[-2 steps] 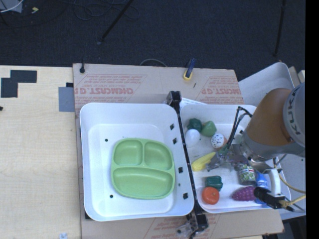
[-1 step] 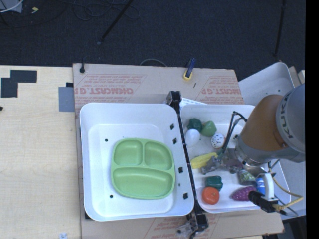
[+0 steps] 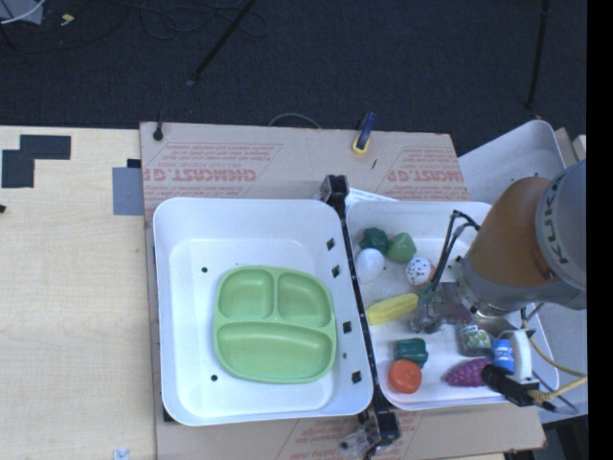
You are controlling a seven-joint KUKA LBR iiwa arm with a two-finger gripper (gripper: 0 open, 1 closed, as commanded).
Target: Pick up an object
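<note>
Cardboard is lying under two white bins, the left bin (image 3: 182, 247) holding a green tray (image 3: 275, 325). Inside the right bin (image 3: 436, 214), the gripper (image 3: 431, 312) is hanging low, its grip hidden from this angle. It is sitting just right of a yellow corn (image 3: 392, 308), with a teal block (image 3: 410, 349) and orange ball (image 3: 405, 377) below.

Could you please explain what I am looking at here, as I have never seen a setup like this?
This is one camera fixed above a bench, looking down at a slant. The grey and orange shape on the right is a robot arm, reaching down into the right bin. Its gripper sits low among small toys: a yellow corn cob, a white ball, a dotted ball, an orange fruit and purple grapes. I cannot tell whether it holds anything. The left bin holds a green divided plate.
</note>
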